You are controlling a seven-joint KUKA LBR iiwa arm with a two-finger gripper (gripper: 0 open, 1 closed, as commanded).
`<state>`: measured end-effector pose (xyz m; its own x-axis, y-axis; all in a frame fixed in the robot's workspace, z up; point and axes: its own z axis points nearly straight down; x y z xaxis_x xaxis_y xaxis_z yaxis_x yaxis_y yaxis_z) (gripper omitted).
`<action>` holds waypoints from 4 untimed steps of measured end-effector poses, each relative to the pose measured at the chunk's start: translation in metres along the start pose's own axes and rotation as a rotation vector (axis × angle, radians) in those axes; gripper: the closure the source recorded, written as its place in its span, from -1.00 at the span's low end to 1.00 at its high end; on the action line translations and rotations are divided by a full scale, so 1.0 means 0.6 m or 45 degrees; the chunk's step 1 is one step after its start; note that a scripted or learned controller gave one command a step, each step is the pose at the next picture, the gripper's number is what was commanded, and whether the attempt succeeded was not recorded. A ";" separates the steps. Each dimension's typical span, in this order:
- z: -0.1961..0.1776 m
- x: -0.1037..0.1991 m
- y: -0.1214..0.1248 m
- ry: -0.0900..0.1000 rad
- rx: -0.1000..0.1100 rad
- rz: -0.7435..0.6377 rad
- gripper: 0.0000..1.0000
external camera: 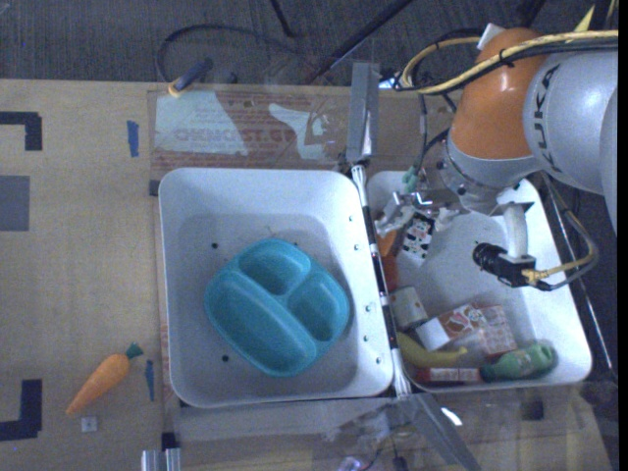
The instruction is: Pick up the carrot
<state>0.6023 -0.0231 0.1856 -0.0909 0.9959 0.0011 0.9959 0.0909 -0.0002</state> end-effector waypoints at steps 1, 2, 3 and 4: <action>0.002 0.036 -0.135 0.000 0.002 0.067 -1.00; 0.003 0.193 -0.189 0.000 0.005 -0.232 -1.00; 0.124 0.274 -0.074 0.002 -0.043 -0.345 -1.00; 0.106 0.274 -0.072 0.006 -0.046 -0.342 1.00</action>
<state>0.5441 0.1370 0.1224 -0.3519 0.9360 0.0013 0.9354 0.3516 0.0362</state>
